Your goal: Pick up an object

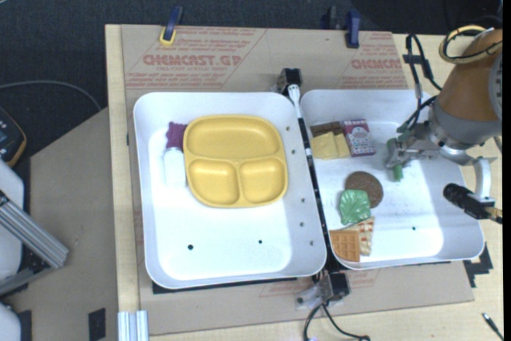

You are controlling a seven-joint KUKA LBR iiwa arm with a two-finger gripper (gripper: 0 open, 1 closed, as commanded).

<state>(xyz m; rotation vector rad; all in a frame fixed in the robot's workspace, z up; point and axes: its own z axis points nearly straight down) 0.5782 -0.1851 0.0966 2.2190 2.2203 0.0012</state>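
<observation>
Camera view gives you both bins from above, with the arm (471, 104) reaching in from the right. Your gripper (397, 160) hangs over the right bin (447, 239), toward its upper middle, with bare white floor under it. Whether its fingers are apart or together you cannot tell from here; they are small and blurred, and nothing shows between them.

Your candidates sit in the left half of that bin: a yellow block (329, 144) and a small red-and-white box (358, 136) side by side near the top, a brown disc (365, 184) lower down, a green piece (354, 206) touching the disc's lower edge, and a waffle (352, 242) at the bottom, part under the green piece. The disc and the box lie nearest the gripper, so either looks the likeliest pick.

In the left bin (160, 196) a yellow tray (235, 158) rests on a purple thing (175, 135) and a white thing (173, 168), so those would be awkward to reach.
</observation>
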